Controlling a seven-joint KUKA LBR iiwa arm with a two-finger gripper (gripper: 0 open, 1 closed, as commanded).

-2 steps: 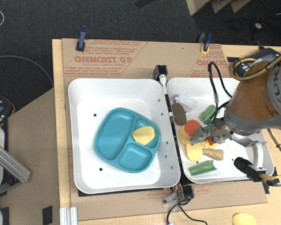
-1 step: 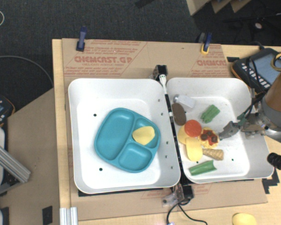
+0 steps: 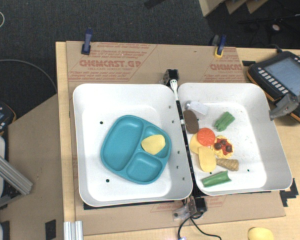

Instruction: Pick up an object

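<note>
The right bin (image 3: pixel 270 149) holds several toy foods clustered along its left side. Among them are a brown piece (image 3: pixel 191 121), a red round one (image 3: pixel 206 136), a yellow slice (image 3: pixel 207 159), a tan ridged piece (image 3: pixel 228 164), a green one (image 3: pixel 223 120) farther back and another green one (image 3: pixel 216 179) near the front. In the left bin (image 3: pixel 85 134) lies a teal divided plate (image 3: pixel 122 144) with a pale yellow lump (image 3: pixel 153 144) in its right compartment.
A black tablet-like device (image 3: pixel 282 74) rests on the bench beyond the right bin, with a grey part (image 3: pixel 285 106) just below it at the bin's right rim. Two clamps (image 3: pixel 87 41) (image 3: pixel 220 45) stand on the cardboard's far edge. A yellow object (image 3: pixel 260 233) lies at the bottom right.
</note>
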